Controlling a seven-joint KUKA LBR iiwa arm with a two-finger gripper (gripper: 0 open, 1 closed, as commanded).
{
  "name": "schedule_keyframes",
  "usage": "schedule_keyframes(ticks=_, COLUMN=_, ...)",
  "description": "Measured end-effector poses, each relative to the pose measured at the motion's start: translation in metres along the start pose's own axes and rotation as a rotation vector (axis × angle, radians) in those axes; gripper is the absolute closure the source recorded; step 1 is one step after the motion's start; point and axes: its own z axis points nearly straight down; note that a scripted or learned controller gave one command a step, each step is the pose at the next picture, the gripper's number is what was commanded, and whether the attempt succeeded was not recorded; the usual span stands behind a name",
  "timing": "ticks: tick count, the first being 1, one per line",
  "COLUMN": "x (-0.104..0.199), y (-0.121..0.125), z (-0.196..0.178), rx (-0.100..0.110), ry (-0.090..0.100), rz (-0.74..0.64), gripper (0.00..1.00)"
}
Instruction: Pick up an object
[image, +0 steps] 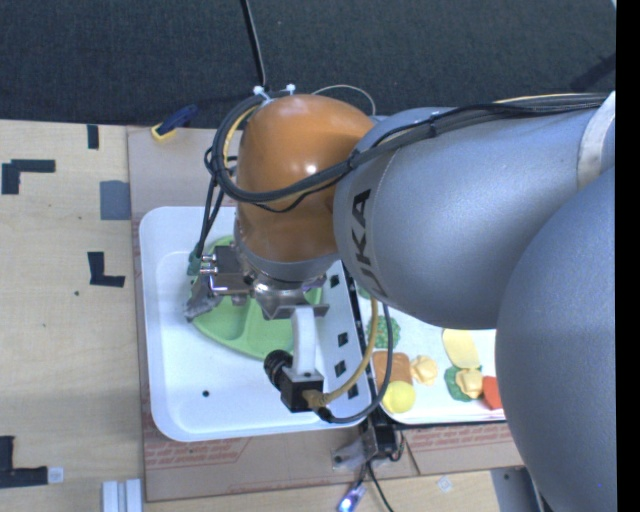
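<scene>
So the arm (470, 230) is reaching way down into the left bin (175, 330) right now, with the orange band (290, 170) sitting pretty much over the middle of it and blocking most of what's underneath. Honestly looks like it's in the grab phase of the pick, the wrist is parked low over a green floppy thing (232, 322) lying in the upper middle of that bin, and that's my best guess for what it's going after. The gripper (215, 285) is somewhere at the left under the wrist, right at the edge of that green thing, but I can't tell whether it's open, closed, or has anything in it, the wrist hides too much. Over in the right bin (470, 410) there's a little pile of toy food: a yellow ball (399, 398), an orange piece (396, 366), a pale yellow bit (461, 349) and a red one (491, 391), all well apart from where the gripper is. Next move, I'd say, needs a solid close on the green piece and then a straight lift up. It looks thin and flat, so it could easily slip out or just not get caught at all.
</scene>
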Motion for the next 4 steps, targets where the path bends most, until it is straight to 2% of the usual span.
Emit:
schedule_keyframes(ticks=1, x=-0.002, y=-0.002, z=-0.001, rx=0.015, ry=-0.008, rz=0.003, gripper=1.00)
schedule_keyframes(ticks=2, x=-0.004, y=0.007, z=0.150, rx=0.027, ry=-0.014, rz=0.006, gripper=1.00)
schedule_keyframes(ticks=3, x=0.007, y=0.065, z=-0.034, rx=-0.008, ry=0.000, rz=0.004, gripper=1.00)
schedule_keyframes(ticks=4, x=0.009, y=0.002, z=-0.137, rx=0.003, ry=0.000, rz=0.000, gripper=1.00)
